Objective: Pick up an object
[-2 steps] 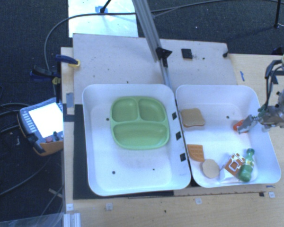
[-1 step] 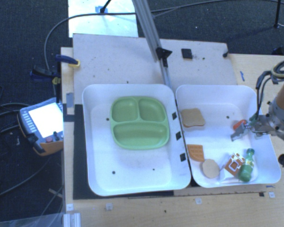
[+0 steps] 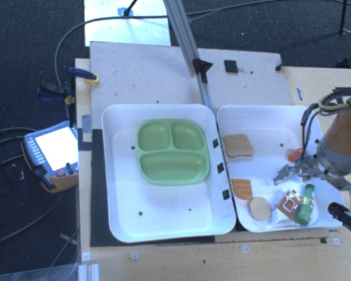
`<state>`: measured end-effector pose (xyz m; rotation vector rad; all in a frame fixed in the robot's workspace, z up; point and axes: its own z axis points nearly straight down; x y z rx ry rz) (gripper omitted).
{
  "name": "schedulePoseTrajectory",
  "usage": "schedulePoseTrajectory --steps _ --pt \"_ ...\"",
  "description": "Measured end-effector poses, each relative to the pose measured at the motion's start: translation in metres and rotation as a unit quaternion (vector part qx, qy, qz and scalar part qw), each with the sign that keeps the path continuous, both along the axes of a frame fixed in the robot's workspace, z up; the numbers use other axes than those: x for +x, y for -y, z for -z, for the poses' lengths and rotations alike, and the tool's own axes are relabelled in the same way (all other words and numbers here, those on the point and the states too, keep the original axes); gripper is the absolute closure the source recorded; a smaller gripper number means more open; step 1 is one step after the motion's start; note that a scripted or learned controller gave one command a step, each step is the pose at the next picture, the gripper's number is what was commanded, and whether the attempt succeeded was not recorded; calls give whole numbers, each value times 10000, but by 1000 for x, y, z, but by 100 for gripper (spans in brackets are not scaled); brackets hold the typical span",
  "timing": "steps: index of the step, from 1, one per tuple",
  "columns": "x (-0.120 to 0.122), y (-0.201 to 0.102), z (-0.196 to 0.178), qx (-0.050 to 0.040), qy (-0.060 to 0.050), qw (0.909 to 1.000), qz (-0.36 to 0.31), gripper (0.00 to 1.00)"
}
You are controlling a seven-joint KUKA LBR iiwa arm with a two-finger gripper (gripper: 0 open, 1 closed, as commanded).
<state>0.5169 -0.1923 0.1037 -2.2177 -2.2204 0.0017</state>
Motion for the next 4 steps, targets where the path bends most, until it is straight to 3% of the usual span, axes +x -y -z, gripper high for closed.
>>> schedulePoseTrajectory --steps 1,2,4 --pt "2 1 17 -11 33 10000 3 0" --pt "4 1 4 -21 74 10000 1 100" --pt "6 6 -105 -20 49 10000 -19 100"
